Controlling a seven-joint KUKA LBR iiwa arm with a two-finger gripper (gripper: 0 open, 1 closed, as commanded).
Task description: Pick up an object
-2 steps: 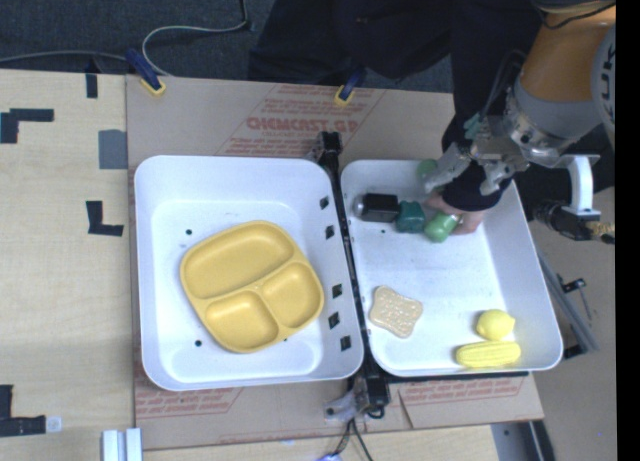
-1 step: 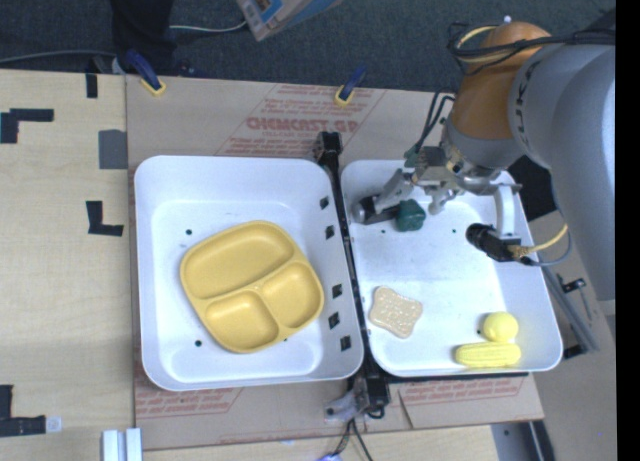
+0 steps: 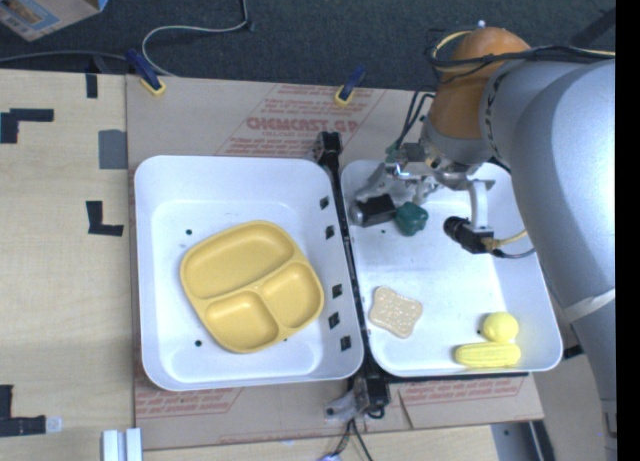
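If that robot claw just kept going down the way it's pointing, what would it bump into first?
Probably the small dark green object just below the gripper, lying in the right white bin; depth is hard to judge.

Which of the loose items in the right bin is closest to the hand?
The small dark green object, right beside the hand near the bin's far end. The tan toast piece and the yellow pieces lie toward the near edge.

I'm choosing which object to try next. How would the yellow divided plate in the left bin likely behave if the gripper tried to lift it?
The yellow divided plate looks like rigid moulded plastic, so it probably stays stiff rather than flopping. It lies flat and wide in the left bin, so it is unlikely to roll. Its glossy surface and low rim suggest a pinch there may slip or tilt it.
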